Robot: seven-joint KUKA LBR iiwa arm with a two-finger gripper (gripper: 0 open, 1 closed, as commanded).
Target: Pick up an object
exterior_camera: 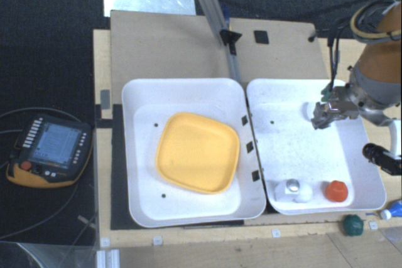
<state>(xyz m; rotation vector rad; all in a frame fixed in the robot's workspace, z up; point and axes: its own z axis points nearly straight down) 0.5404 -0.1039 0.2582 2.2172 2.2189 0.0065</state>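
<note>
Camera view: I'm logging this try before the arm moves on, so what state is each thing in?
yellow plate: lying flat in the left bin.
orange object: resting in the right bin, near corner, untouched.
small silver and white object: resting beside it, apart.
claw: over the right bin's far part, nothing visibly held.

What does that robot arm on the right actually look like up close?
The arm has a wide orange band with a grey section just below it. A dark cable runs down beside it. At its tip sits a small gripper of dark grey metal, blocky in shape. It is too small and blurred to make out any markings.
</note>
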